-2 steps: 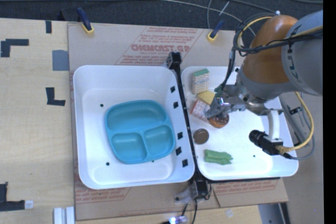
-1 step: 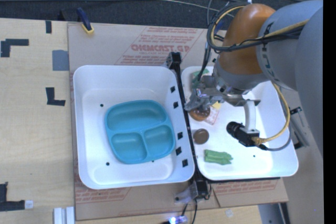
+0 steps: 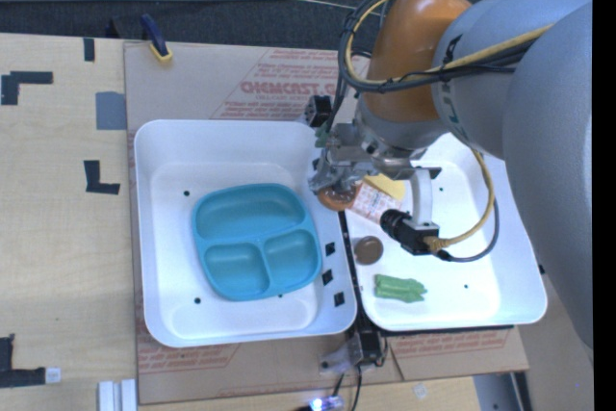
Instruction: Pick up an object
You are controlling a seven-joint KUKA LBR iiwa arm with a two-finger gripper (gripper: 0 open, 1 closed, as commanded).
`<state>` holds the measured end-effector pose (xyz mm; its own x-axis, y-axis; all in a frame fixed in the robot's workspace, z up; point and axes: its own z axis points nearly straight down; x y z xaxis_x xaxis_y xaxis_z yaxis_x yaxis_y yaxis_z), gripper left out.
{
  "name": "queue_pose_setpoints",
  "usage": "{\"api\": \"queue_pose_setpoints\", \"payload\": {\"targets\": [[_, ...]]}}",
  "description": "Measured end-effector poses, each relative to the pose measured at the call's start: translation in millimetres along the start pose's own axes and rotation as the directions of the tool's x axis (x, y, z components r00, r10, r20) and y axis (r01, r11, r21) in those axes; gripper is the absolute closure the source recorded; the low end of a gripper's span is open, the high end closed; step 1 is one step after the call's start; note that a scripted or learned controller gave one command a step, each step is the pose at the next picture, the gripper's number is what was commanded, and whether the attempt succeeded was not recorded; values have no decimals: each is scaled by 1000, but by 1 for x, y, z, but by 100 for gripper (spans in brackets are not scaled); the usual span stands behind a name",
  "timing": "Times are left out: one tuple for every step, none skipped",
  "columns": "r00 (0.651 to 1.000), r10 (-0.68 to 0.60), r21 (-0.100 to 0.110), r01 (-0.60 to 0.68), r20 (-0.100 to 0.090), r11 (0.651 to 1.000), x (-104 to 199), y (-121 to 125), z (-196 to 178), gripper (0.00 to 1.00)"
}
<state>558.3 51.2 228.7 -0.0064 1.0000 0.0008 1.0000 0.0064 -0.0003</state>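
The gripper (image 3: 335, 180) hangs over the left edge of the right bin (image 3: 510, 289), under the orange band of the arm. Right below it lie a small orange-brown round object (image 3: 336, 198) and a white and red packet (image 3: 369, 201); the fingers sit close above them and I cannot tell their state. A yellow flat piece (image 3: 385, 184) lies beside the packet. A brown disc (image 3: 369, 250) and a green pod-shaped toy (image 3: 399, 288) rest nearer the front of the right bin. The arm hides the back of that bin.
The left bin (image 3: 164, 197) holds a blue divided plate (image 3: 256, 240). A black connector with a yellow cable (image 3: 416, 234) hangs from the wrist over the right bin. A cardboard sheet (image 3: 260, 82) lies under both bins.
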Motion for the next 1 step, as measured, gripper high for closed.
{"api": "queue_pose_setpoints", "payload": {"targets": [[1000, 0, 1, 0, 0, 1000, 50, 22, 12, 100]]}}
